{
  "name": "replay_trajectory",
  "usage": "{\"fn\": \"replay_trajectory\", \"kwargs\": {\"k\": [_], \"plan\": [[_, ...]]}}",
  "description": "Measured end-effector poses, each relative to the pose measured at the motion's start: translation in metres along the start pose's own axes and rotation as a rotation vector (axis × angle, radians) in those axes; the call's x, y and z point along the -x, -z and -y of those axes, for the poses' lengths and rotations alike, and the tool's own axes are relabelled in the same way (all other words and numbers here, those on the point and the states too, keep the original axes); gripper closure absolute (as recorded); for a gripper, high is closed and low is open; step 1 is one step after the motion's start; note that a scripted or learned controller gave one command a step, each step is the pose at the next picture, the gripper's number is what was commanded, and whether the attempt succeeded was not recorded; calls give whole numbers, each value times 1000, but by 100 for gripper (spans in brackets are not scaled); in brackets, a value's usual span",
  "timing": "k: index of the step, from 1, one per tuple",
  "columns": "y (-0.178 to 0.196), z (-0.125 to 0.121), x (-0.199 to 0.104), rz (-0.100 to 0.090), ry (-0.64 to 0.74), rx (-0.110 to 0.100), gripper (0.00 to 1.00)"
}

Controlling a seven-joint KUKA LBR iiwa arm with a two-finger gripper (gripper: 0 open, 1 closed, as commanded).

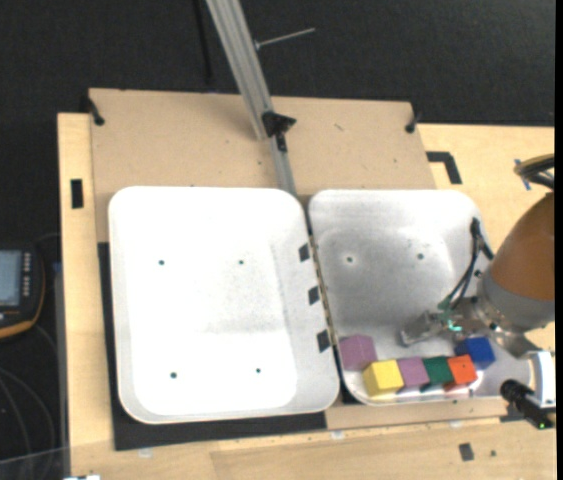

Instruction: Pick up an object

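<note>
I see my gripper [423,330] at the right bin's [391,228] five o'clock, above the blocks [416,370]; grip state unclear.

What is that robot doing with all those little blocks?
The robot arm reaches into the right bin, trying to pick something up. Its tool hovers just above a row of blocks: purple, yellow, pink, green, orange and blue. Nothing is lifted yet.

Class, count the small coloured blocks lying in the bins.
6, all at the right bin's near edge: purple, yellow, lilac, green, orange, blue. The arm may hide others.
</note>
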State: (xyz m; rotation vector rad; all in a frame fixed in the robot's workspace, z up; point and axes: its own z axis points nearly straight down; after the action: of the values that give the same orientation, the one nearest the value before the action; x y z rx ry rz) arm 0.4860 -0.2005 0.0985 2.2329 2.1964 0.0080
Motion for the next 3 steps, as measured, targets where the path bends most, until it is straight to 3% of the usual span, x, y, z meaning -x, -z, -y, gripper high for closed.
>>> {"fn": "replay_trajectory", "kwargs": {"k": [3], "plan": [[0,0,0,0,-1,0,0]]}}
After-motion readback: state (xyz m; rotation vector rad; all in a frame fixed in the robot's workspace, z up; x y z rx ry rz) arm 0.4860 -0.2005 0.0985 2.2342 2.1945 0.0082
